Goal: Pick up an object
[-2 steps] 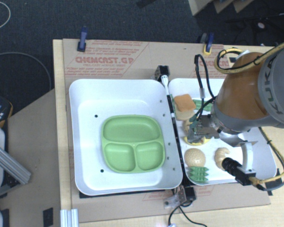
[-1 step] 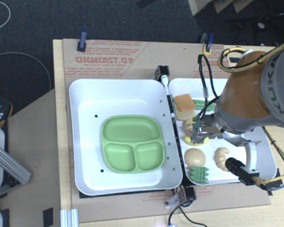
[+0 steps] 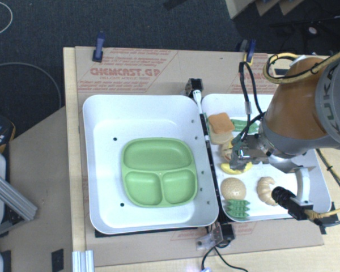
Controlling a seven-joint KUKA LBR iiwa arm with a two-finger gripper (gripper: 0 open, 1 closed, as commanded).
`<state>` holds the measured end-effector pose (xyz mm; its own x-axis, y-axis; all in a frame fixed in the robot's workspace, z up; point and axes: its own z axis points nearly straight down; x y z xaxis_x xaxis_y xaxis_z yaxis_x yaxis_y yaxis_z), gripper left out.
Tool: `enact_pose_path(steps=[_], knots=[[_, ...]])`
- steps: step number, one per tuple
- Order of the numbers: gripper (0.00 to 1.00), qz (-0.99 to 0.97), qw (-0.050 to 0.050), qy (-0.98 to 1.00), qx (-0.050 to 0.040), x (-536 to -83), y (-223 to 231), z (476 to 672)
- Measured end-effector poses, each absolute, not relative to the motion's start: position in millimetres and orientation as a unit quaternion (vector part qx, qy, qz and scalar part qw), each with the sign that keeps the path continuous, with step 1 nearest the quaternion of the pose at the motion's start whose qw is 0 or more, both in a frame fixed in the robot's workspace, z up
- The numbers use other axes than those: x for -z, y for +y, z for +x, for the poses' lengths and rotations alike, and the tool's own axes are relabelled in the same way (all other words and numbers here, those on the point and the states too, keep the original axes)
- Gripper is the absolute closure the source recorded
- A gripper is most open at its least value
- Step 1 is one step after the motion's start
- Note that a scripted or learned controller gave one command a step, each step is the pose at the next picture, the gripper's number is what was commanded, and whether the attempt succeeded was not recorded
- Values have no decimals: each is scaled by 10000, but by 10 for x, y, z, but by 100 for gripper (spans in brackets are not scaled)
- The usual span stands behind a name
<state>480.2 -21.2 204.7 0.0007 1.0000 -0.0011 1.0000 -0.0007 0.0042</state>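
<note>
We see the hand (image 3: 237, 162) low in the right bin (image 3: 323, 192), over a yellow item (image 3: 243, 166); we cannot tell its state. A green divided tray (image 3: 158, 171) sits in the left bin (image 3: 102, 152).

The grey arm with an orange band reaches in from the right, and its gripper (image 3: 237, 162) hangs low over the right shallow white bin (image 3: 317, 174), above a small yellow object (image 3: 243, 166). Nearby lie a tan sponge-like block (image 3: 220, 127), a beige round piece (image 3: 233, 188), a green ridged item (image 3: 238, 208) and a tan lumpy object (image 3: 266, 189). The left white bin (image 3: 102, 152) holds a pale green three-compartment plastic tray (image 3: 158, 171).
</note>
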Motion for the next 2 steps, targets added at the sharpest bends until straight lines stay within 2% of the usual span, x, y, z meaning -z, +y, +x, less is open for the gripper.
enact_pose_path(steps=[1, 2], knots=[[100, 7051, -27, 7091, 9, -1831, 381, 4783], [100, 7057, 31, 7085, -43, -2838, 556, 4804]])
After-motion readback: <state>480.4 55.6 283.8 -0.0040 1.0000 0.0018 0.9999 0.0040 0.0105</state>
